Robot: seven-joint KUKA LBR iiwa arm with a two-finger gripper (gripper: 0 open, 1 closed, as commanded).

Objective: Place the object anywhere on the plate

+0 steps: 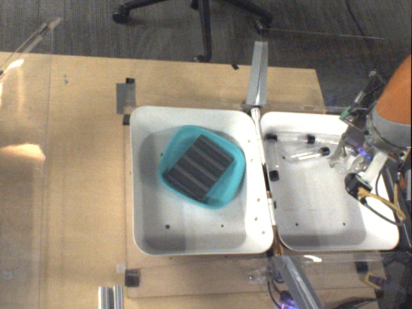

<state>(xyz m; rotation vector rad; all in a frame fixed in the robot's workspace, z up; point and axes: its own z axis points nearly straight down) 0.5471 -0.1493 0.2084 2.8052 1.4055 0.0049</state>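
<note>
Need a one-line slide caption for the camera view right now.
Dark ribbed block lying on the teal plate in the left bin; arm's end effector over the right bin.

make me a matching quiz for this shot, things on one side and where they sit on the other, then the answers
Things:
1. teal plate
2. dark ribbed block
3. arm's orange band
4. office chair base

Places:
A. on the floor beyond the bench
B. in the left bin
C. over the right bin's right edge
D. lying on the plate

Pairs: 1-B, 2-D, 3-C, 4-A
</note>
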